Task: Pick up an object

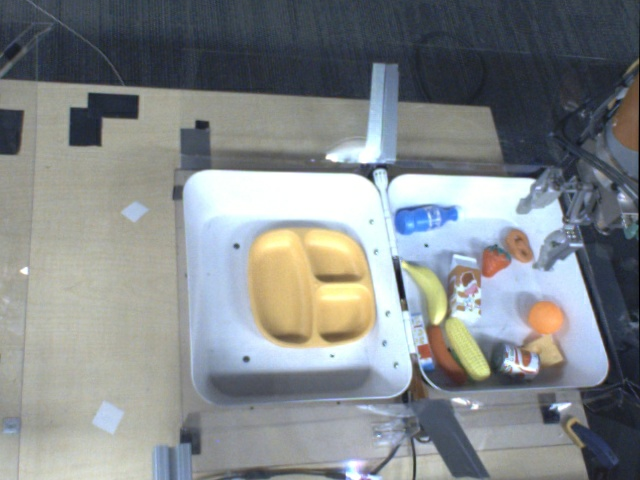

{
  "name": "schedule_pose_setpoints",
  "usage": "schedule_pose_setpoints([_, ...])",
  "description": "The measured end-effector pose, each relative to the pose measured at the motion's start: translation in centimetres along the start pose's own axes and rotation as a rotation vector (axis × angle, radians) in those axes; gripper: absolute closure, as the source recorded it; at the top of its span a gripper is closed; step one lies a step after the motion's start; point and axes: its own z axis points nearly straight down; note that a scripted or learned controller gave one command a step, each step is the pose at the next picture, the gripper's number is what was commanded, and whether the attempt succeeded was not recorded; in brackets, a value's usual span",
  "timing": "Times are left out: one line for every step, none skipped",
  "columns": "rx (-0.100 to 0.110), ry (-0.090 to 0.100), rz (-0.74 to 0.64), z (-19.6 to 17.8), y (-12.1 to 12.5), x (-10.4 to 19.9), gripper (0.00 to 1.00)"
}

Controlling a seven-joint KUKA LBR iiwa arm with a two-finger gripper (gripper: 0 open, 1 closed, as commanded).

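White plastic bins sit side by side on the bench. The left bin (215,298) carries a yellow divided tray (308,286) in its middle. The right bin (470,193) keeps all the loose objects, so any pick must happen there.

The gripper (548,226) hangs at the right bin's upper right edge. Its two fingers are spread apart and nothing is between them. One finger (534,192) points toward the bin's back wall, the other finger (558,249) sits lower, near the small toys.

Near the back of this bin lies a blue bottle (426,217) on its side, apart from the others, so I judge it an easy target. Closest to the gripper are a red strawberry (495,261) and a brown donut-like piece (518,245), touching one another. An orange (546,317) rests near the right wall, with a tan block (548,348) and a can (517,362) just below it. Along the left wall a banana (428,290), a corn cob (467,348) and a small carton (464,290) are crowded together, which probably makes a clean grasp there harder.
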Motion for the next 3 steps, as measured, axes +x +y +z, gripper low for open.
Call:
schedule_pose_setpoints([0.002, -0.027, 0.392, 12.6, 2.3, 0.6, 0.00])
schedule_pose_setpoints([0.002, -0.006, 0.626, 15.7, 0.9, 5.7, 0.00])
schedule_pose_setpoints([0.001, -0.005, 0.936, 15.7, -2.6, 7.7, 0.00])
